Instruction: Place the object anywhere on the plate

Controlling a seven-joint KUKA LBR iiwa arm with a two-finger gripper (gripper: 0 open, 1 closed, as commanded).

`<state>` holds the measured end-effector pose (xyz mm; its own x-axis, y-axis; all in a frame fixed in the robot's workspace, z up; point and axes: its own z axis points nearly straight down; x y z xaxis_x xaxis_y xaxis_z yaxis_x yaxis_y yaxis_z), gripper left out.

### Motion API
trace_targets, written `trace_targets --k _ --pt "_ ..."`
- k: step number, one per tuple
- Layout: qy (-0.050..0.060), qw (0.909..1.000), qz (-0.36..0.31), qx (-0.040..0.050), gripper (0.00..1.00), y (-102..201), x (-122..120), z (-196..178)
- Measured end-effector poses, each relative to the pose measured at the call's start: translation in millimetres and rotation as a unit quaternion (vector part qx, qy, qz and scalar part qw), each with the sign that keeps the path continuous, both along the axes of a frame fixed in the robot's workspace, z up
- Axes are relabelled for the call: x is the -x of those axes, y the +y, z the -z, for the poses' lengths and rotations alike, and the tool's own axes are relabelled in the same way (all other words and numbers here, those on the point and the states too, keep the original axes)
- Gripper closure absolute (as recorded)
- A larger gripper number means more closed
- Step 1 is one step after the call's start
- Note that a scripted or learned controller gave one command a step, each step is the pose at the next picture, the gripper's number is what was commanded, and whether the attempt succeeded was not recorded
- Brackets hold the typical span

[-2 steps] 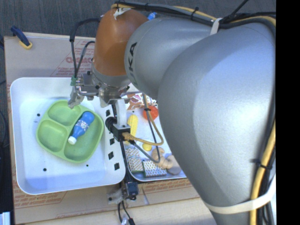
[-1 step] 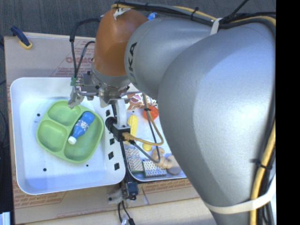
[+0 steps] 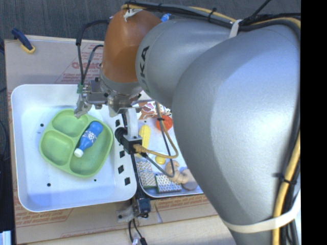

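Your bottle [image 3: 88,138] already lies on its side on the green divided plate [image 3: 59,152] in the left bin [image 3: 30,188], inside the plate's right-hand compartment, so judge the placing as done or all but done. The gripper [image 3: 84,106] sits at the plate's upper rim, just up from the bottle; whether it is parted or closed you cannot tell from this slant, but nothing shows between its tips. To finish well, lift straight up and away from the plate, keeping clear of the bottle so you do not nudge or roll it over the compartment ridge. The bottle's long axis runs diagonally: white cap toward the lower left, near the plate's middle, blue body toward the upper right. Being round, it may roll sideways if brushed.
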<state>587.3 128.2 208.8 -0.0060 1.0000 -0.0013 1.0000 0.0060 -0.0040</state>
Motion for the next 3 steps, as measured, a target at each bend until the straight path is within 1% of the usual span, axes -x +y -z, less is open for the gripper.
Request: trace_targets --k 3 --pt "0.0 1.0 0.0 0.0 0.0 0.0 0.0 0.0"
